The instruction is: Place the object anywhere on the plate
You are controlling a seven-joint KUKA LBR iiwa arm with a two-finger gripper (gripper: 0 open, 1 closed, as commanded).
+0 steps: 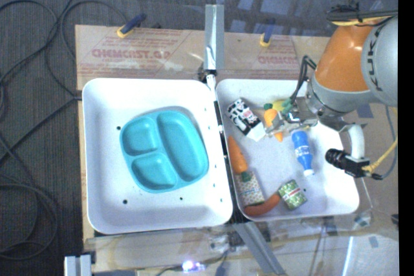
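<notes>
In the camera view, the turquoise plate (165, 150) is sitting bare in the left bin (97, 203), so placing is not yet done. The gripper (289, 118) is reaching into the right bin (343, 203) at its twelve o'clock side, beside the orange toy (272, 118); its state cannot be told. Grasping and carrying over are remaining.

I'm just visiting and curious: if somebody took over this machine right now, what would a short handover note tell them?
Gripper: low in the right bin, among the toys near its top edge; whether its fingers are open or shut can't be made out, and no hold is visible.
Things: the blue sectioned plate lies in the left bin, with nothing on it. The right bin has a cow-print carton, a blue bottle, a carrot, a sausage, a green can and a small box.
Done: nothing placed yet.
Left: grasp one object, carry it across, set it anywhere on the plate.
</notes>
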